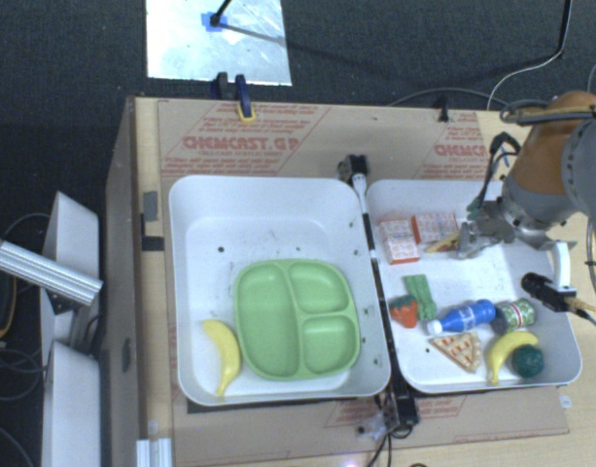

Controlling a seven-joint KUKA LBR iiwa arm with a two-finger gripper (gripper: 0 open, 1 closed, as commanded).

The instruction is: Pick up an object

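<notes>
Objects to pick up lie in two white bins, and the green plastic plate with three sections (298,319) is the landmark for all of them. That plate sits in the left white bin (181,261). A yellow toy banana (222,356) lies just left of the plate, touching its lower edge.

Everything else is to the right of the plate, in the right white bin (570,348). Up and to the right of the plate are a small red and white box (400,239) and a pink patterned card (436,227), side by side. Straight right of the plate lie a flat green block (419,295) and a small red toy fruit (404,311), touching each other. Further right is a blue plastic bottle with a white cap (465,316), then a little green tin can (516,312). Below the bottle lies a toy pizza slice (458,350). Beside the slice is a second yellow banana (502,351), with a dark green ball (528,360) touching it, farthest from the plate.

The grey gripper (477,236) is low over the right bin, far right of the plate and higher up, just beside the pink card. Whether it is gripping anything cannot be told from this view.
</notes>
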